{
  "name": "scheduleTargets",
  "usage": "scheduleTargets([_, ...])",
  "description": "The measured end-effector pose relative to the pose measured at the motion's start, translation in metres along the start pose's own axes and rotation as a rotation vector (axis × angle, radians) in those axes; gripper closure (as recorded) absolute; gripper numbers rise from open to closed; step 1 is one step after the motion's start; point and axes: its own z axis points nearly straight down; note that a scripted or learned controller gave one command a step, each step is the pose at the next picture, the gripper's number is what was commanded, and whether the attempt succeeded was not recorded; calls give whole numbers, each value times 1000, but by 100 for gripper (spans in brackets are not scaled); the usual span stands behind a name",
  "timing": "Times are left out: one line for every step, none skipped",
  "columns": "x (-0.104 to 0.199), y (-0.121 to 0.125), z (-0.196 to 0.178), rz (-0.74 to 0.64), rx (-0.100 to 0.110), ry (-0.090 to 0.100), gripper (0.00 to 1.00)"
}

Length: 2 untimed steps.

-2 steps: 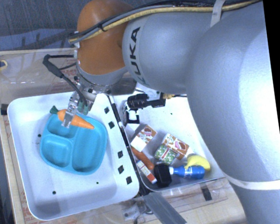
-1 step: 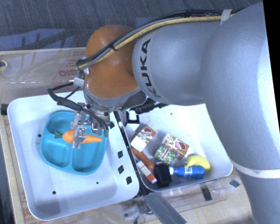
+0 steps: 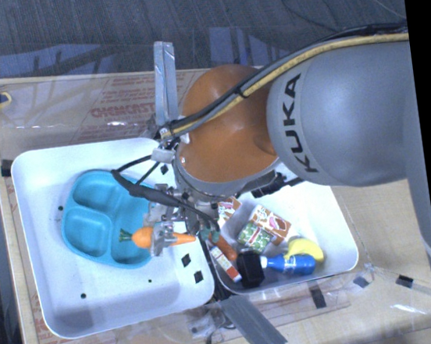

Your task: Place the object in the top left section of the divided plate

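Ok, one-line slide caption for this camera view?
KUKA arm's gripper poised with toy carrot at blue divided plate's lower right edge, left bin.

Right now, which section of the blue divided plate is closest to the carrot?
The section at the lower right of the blue divided plate, beside the hand: the carrot lies at its rim, while the other sections are farther left.

Single fixed camera above bench — slanted downward, both bins.

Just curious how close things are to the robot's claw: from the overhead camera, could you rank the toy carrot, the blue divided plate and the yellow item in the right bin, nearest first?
From the gripper:
1. Carrot, right at it, over the plate's right edge.
2. Blue divided plate, to its left in the left bin.
3. Yellow item, lower right in the right bin.
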Motion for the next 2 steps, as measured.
scheduleTargets([-68,68,-58,-263,-1,-4,100])
scheduleTargets([-57,117,-4,-423,0,2,100])
